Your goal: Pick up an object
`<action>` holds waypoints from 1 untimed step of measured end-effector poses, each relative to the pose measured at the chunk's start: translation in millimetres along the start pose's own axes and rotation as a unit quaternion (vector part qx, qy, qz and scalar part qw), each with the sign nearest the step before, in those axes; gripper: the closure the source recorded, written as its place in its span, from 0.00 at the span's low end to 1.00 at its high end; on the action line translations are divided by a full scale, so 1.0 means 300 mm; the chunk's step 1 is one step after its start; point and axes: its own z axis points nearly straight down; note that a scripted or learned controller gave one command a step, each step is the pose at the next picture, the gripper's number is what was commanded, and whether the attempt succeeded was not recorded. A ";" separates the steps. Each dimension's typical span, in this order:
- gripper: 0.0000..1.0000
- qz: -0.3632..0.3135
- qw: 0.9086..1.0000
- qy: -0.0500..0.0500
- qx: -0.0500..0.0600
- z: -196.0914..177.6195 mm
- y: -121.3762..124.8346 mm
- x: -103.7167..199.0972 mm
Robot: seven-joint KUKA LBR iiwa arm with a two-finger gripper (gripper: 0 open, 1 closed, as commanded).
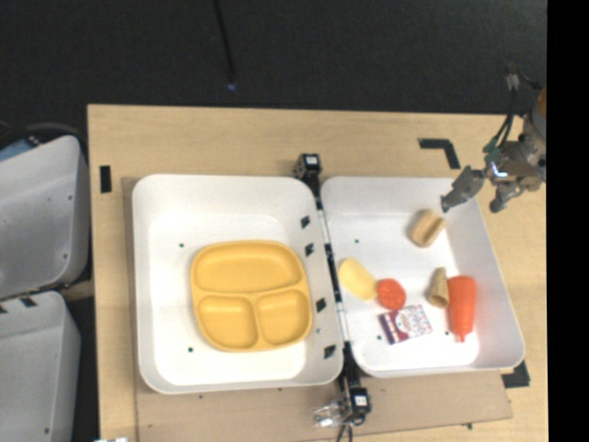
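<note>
1. Up at the right edge, the gripper [480, 193] hangs over the top right corner of the right bin [368, 205].
2. Its two fingers [459, 191] are spread wide apart, and nothing sits between them.
3. One finger points down over the bin's rim, and the other finger is just outside it, over the bench [276, 136].
4. Just below and left of the gripper lies a tan block [425, 227], near it but not touching.
5. Lower down in the same bin, a yellow lump [357, 278] lies by the left wall.
6. A small red ball [392, 293] touches the yellow lump on its right side.
7. A carrot [462, 305] lies near the right wall, pointing down.
8. A little brown piece [438, 287] sits just beside the carrot, on its left.
9. A small card [407, 323] with a picture on it lies flat below the red ball.
10. The left bin [161, 219] holds a yellow tray [250, 294] with three parts.
11. The two bins sit side by side, touching in the middle.
</note>
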 end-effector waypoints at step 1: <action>0.00 -0.002 1.000 -0.001 -0.006 -0.025 0.006 0.002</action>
